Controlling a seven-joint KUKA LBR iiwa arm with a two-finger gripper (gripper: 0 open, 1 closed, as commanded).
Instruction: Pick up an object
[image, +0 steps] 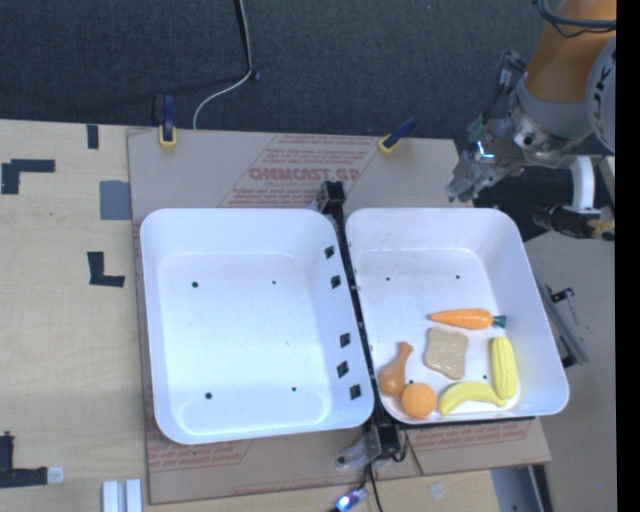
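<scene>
Claw past right bin's far rim, finger state unclear. Carrot, bread, bananas well below it.

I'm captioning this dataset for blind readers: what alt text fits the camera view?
Two white bins sit side by side; the right bin holds toy food in its near corner: a carrot, bread slice, corn, banana, orange and drumstick. The gripper hangs above that bin's far edge, away from the food.
</scene>
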